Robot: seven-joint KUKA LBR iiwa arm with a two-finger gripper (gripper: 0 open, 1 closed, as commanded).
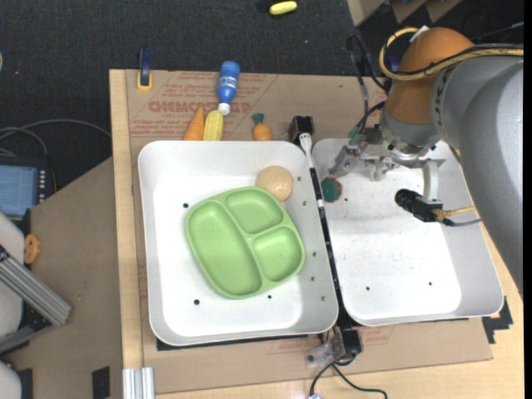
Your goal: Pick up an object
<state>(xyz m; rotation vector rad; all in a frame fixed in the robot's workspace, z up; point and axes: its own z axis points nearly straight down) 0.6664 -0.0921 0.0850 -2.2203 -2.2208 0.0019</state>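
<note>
A small dark green object lies at the left edge of the right bin, close to the wall between the bins. My gripper hangs over that bin's far left corner, just right of and above the green object, and it looks apart from it. The grey arm with its orange band comes in from the upper right. In the left bin a green divided plate lies flat, and a beige round object rests at the plate's far right edge.
Behind the left bin on the cardboard lie a blue-and-white bottle, an orange carrot, a yellow corn cob, a small carrot and a black item. A black cable end hangs below the wrist.
</note>
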